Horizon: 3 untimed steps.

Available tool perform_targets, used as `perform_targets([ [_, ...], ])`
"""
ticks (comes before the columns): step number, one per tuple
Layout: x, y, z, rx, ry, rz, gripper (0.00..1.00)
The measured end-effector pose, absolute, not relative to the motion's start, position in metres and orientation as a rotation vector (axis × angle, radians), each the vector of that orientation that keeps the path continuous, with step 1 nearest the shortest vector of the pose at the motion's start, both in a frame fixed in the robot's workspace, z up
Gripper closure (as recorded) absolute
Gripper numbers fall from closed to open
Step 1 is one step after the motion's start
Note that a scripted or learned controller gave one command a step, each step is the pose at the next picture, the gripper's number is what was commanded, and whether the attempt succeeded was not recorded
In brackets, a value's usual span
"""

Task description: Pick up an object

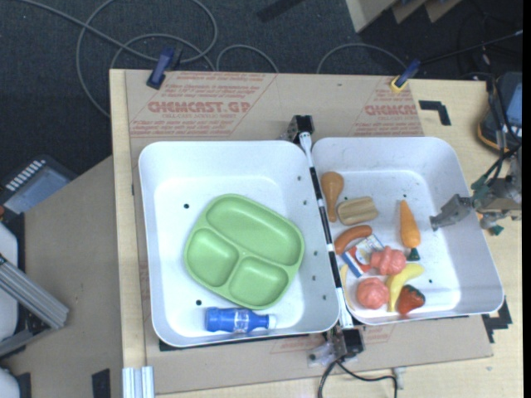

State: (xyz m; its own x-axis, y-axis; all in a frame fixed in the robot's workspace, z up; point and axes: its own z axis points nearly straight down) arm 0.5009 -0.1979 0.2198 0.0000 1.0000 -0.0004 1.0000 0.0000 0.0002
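Orange plastic carrot [407,224] lies nearest the grey two-finger gripper [440,216]; descend squarely over it; jaws' spread probably indiscernible.

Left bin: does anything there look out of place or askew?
The green plate sits turned at an angle to the left bin's walls, and the blue bottle lies on its side by the near wall. Nothing looks spilled or damaged.
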Motion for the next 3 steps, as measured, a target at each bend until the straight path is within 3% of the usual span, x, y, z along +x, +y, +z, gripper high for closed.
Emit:
perform_targets([
  [1, 0.554, -0.204, 0.084, 2.221, 2.222, 0.000, 0.00],
  [2, 0.555, -0.204, 0.095, 2.218, 2.220, 0.001, 1.00],
  [3, 0.519, -0.167, 0.142, 2.222, 2.224, 0.000, 1.00],
])
